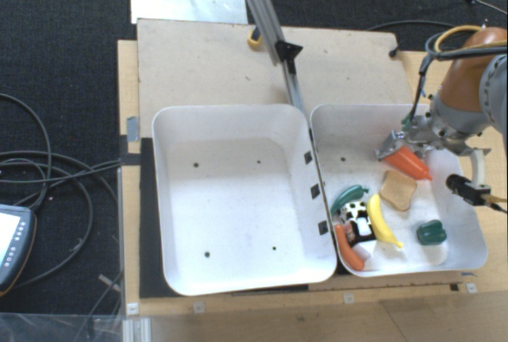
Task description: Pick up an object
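Note that the pincer (394, 147), grip state indeterminate, touches the orange tapered plastic carrot (408, 163); its smooth taper may slip free.

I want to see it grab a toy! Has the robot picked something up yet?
Not yet, as far as I can see. The gripper is down in the right bin, right by the orange carrot. The banana and bread lie untouched. Lifting is left.

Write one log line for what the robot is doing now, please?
claw: low in right bin | orange carrot: at claw, grasp unclear | banana, toast: lying in bin
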Controlling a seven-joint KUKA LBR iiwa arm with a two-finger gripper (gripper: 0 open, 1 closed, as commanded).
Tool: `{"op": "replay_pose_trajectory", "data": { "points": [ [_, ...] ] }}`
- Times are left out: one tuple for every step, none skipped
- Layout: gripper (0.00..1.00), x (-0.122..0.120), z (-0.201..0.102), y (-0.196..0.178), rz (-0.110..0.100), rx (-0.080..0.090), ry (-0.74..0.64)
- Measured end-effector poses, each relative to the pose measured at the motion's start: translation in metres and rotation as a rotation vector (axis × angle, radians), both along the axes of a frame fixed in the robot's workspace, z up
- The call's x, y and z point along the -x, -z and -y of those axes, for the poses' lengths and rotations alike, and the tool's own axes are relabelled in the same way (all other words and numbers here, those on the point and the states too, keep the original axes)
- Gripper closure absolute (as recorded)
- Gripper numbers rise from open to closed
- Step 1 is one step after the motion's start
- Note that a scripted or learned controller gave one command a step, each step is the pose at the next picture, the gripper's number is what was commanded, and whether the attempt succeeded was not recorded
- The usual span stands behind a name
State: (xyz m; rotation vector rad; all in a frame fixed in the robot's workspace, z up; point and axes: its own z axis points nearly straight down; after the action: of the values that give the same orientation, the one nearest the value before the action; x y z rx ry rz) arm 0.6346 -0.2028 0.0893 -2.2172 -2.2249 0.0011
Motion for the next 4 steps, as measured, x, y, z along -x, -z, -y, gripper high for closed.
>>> {"op": "replay_pose_trajectory", "data": {
  "points": [
    [1.0, -0.002, 0.0, -0.014, 0.006, 0.001, -0.002],
    [1.0, -0.003, 0.005, -0.059, 0.007, 0.002, 0.002],
    [1.0, -0.012, 0.004, -0.106, 0.009, 0.002, -0.003],
    [1.0, -0.017, -0.002, -0.153, 0.008, 0.002, -0.003]
  ]
}}
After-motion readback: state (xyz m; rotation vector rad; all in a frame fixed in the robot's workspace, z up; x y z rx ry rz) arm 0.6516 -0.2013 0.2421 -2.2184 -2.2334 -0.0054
